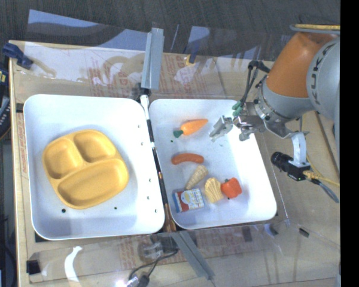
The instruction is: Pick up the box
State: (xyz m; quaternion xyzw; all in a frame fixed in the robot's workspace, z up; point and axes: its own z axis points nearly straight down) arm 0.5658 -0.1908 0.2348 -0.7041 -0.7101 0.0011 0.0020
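The box (188, 200) is a small carton with a red, white and blue label, lying flat near the front edge of the right bin (260, 187). My gripper (232, 128) hangs over the back right part of that bin, well behind and to the right of the box. Its two metal fingers (219, 128) stand apart, open, with nothing between them.
In the right bin lie an orange carrot (193, 127), a sausage (187, 158), a cone (197, 176), a yellow shell-shaped piece (213, 189) and a red-orange piece (231, 188) close to the box. A yellow divided plate (85, 167) lies in the left bin (36, 112).
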